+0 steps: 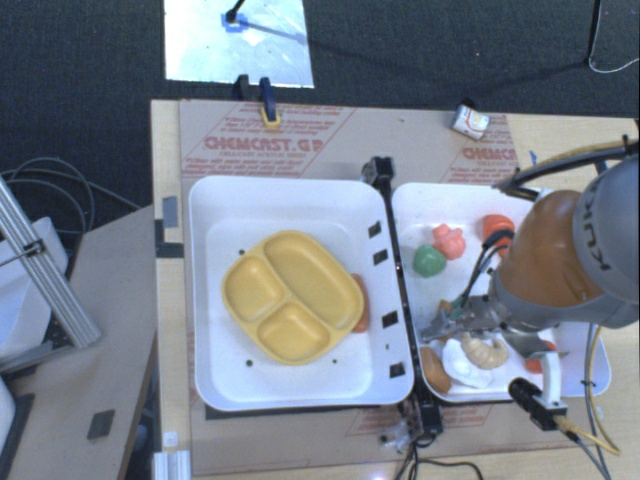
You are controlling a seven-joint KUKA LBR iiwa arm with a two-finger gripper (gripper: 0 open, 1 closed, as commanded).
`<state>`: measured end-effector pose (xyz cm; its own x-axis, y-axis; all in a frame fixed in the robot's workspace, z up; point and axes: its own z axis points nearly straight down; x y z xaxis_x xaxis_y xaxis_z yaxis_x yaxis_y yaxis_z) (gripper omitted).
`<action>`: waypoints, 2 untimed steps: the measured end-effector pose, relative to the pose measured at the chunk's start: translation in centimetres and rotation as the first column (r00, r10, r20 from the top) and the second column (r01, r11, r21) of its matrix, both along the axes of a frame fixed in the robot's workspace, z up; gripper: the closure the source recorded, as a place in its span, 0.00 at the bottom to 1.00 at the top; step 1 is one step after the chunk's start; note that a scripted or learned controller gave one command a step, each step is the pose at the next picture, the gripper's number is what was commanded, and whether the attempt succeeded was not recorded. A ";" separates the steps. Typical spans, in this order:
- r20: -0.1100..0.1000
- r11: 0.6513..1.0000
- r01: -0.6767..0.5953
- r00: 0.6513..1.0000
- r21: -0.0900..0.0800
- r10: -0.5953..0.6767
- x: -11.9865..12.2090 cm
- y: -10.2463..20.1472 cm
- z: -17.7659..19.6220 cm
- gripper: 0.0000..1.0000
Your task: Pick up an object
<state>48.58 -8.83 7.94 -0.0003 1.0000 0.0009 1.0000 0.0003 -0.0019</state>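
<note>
Camera view: tool [452,316] just above shrimp toy [486,349].

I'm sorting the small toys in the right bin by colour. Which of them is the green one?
The green ball, lying near the right bin's left wall. The pink toy just up and right of it and the orange one further right are warm-coloured.

clamp [268,100] at cardboard sheet [300,138]; cables [50,183], dark carpet [80,48]
</note>
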 end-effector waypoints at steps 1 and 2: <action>0.007 1.000 0.001 1.000 -0.003 -0.001 0.2 -0.1 1.6 1.00; 0.006 1.000 -0.004 1.000 -0.001 0.004 4.9 -0.6 0.6 1.00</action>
